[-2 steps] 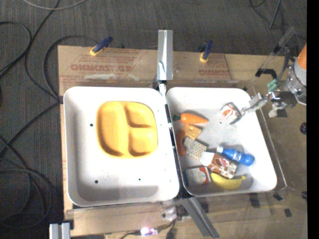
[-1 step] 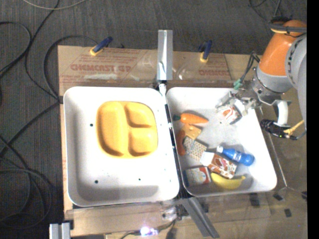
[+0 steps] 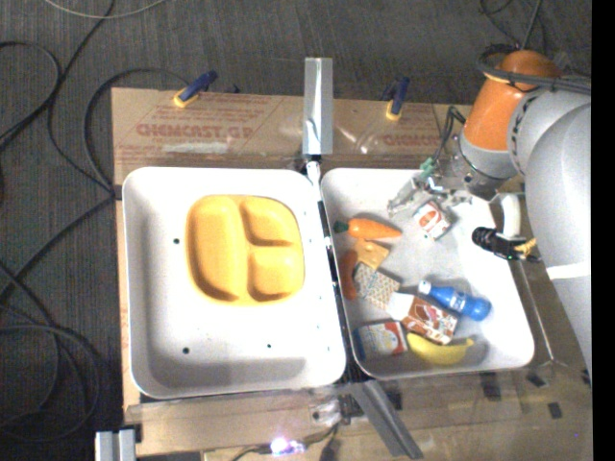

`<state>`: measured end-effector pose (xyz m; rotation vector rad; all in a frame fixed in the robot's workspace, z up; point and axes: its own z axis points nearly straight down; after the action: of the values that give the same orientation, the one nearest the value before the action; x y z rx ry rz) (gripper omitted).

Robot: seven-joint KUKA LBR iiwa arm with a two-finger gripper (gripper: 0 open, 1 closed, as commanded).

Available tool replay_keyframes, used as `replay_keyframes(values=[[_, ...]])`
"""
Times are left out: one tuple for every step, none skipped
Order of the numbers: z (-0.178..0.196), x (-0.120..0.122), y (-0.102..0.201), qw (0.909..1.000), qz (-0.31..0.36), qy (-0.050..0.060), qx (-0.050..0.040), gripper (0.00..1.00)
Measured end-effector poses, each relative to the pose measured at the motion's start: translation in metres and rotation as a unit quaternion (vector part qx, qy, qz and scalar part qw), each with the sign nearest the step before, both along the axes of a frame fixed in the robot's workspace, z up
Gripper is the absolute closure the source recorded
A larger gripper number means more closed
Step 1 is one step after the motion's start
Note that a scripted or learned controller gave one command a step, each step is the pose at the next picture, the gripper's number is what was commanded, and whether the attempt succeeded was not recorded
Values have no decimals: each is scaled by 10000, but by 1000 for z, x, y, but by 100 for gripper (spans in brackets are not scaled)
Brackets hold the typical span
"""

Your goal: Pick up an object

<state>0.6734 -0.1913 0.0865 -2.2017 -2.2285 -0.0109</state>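
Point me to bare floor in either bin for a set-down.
Left bin: free white band all around the yellow tray, widest along the near edge. Right bin: crowded; a small bare patch between carrot, blue bottle and the tool.

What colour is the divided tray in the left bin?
Yellow-orange all over; the divided tray shows plainly in the camera view, lying in the left bin.

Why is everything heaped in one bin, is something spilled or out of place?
Nothing looks spilled or broken. The right bin holds a loose jumble: a carrot, a blue bottle, a banana and small packets lying at odd angles. The left bin holds a yellow divided tray, sitting slightly askew. The gripper hovers over the jumble.
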Motion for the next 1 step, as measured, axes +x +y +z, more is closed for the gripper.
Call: replay_keyframes(values=[[8, 1, -3, 10000, 10, -23, -51, 100]])
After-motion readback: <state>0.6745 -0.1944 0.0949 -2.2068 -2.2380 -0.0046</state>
